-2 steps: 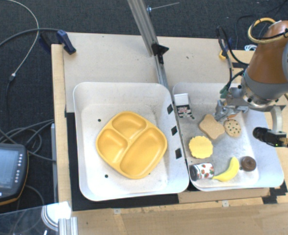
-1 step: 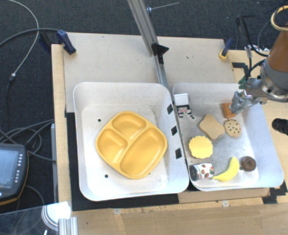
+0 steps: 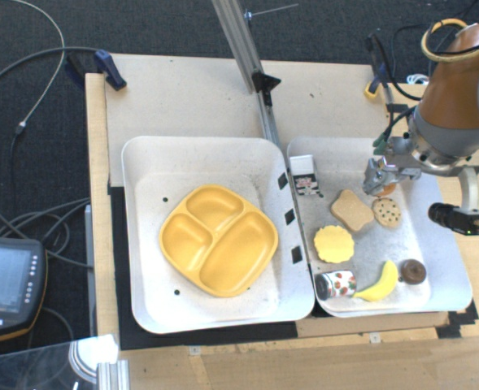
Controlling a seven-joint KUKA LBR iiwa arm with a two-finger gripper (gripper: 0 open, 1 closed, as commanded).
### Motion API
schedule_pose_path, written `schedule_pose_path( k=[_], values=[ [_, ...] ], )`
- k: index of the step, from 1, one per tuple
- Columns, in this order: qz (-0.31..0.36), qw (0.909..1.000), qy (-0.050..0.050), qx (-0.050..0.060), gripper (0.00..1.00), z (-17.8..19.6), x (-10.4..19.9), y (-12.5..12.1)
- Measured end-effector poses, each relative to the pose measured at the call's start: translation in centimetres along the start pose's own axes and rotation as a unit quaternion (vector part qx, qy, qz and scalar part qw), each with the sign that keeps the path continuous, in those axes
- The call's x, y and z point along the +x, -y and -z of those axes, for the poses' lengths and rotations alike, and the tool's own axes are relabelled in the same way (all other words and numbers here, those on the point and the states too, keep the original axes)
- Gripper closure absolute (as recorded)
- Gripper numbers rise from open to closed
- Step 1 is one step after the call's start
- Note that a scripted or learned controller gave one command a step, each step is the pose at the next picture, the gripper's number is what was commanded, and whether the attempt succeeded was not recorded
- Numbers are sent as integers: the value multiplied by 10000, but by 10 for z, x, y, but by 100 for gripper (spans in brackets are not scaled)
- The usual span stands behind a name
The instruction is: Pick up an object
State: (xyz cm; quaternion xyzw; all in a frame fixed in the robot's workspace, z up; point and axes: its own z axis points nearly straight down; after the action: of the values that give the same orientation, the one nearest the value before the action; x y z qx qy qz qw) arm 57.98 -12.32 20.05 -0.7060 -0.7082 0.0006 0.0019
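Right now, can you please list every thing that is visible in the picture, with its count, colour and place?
Bins: 2, white, side by side on the bench.
Divided plate: 1, yellow, left bin.
Small box: 1, white, right bin, far left corner.
Toast slice: 1, tan, right bin middle.
Cookie: 1, tan with dark chips, right of the toast.
Wavy round piece: 1, yellow, below the toast.
Can: 1, white and red, near edge.
Banana: 1, yellow, beside the can.
Doughnut: 1, brown, right of the banana.
Gripper: 1, grey, above the cookie.
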Motion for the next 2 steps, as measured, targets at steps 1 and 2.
schedule_pose_path(
  k=[1, 2],
  values=[
    [-10, 10000, 3, -9, 0, 1, -1, 0],
    [-3, 10000, 2, -22, 100, 12, -1, -1]
  ],
)
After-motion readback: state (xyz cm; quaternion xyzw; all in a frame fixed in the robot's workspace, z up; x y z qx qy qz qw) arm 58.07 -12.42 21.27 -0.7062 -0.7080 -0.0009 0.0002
